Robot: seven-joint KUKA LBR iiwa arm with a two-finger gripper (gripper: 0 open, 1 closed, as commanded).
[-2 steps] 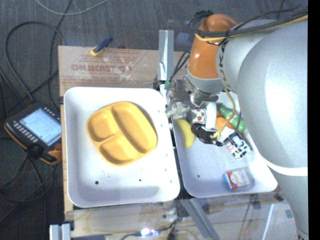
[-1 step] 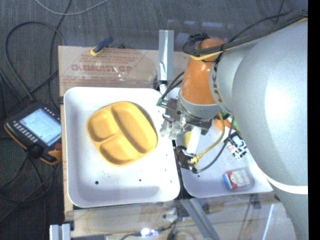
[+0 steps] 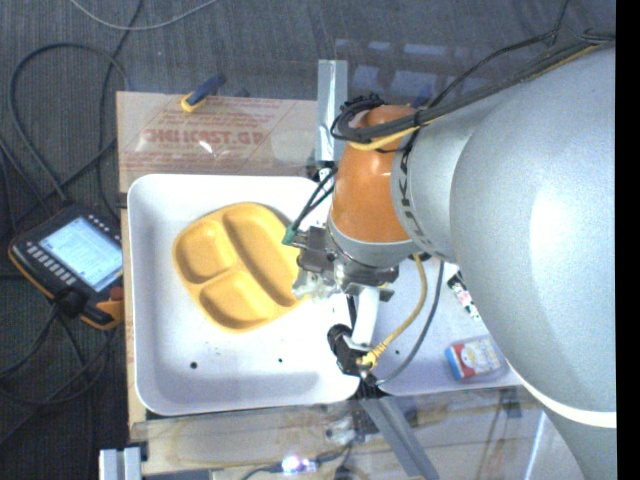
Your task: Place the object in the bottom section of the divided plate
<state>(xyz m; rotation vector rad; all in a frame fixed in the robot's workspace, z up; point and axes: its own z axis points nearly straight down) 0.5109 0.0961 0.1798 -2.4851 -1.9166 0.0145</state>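
A yellow divided plate (image 3: 235,263) with three sections lies in the left white bin (image 3: 160,368), toward its upper middle. The arm's orange wrist band and grey body reach in from the right and cover the seam between the two bins. My gripper (image 3: 312,280) hangs at the plate's right edge, mostly hidden beneath the wrist. I cannot make out any object held there. A small blue and red box (image 3: 472,358) lies in the right bin (image 3: 440,383), near its lower part.
A teach pendant (image 3: 70,258) rests on the floor left of the bench. A cardboard sheet (image 3: 215,138) with a blue and yellow item (image 3: 201,92) lies behind the left bin. Cables hang from the wrist over the bins' seam.
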